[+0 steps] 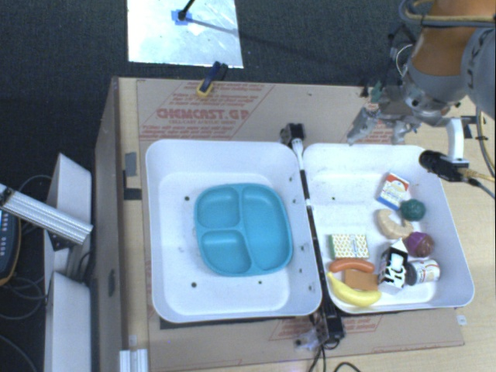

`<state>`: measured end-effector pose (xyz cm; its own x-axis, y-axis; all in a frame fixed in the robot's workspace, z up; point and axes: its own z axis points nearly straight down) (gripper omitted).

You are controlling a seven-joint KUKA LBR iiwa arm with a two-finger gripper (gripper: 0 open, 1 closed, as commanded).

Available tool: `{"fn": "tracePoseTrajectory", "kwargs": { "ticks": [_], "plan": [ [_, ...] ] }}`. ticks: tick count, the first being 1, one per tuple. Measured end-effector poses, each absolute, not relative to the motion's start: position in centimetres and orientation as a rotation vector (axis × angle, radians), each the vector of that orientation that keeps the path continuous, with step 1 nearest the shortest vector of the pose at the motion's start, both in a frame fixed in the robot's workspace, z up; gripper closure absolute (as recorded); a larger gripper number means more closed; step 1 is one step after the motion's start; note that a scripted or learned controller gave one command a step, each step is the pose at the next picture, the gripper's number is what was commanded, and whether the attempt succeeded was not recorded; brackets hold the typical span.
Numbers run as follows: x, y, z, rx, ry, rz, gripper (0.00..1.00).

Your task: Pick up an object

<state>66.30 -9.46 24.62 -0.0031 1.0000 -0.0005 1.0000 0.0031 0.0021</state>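
Nothing is picked yet: the gripper [380, 126] hangs over the right bin's [341, 178] far edge, fingers spread and bare. You find the toys [387, 246] clustered at its near right corner, untouched.

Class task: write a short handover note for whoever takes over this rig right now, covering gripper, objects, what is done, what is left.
Gripper: above the right bin's far rim, holding nothing; finger state unclear.
Objects: banana, sausage, small carton, dark green ball and purple ball lie in the right bin. Left bin holds a blue divided plate.
Done: nothing picked.
Left: descend, grasp one object, lift.
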Motion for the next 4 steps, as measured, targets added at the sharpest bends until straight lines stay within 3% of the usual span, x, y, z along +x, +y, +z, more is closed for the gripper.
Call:
{"fn": "tracePoseTrajectory", "kwargs": {
  "ticks": [1,2,3,4],
  "plan": [
    [66.8,-15.5,21.4,2.218,2.221,0.000,0.00],
    [65.2,-20.7,12.7,2.220,2.222,-0.002,0.00],
    [60.2,-20.1,8.4,2.220,2.222,0.000,0.00],
    [66.9,-20.6,8.6,2.218,2.225,0.002,0.00]
  ]
}}
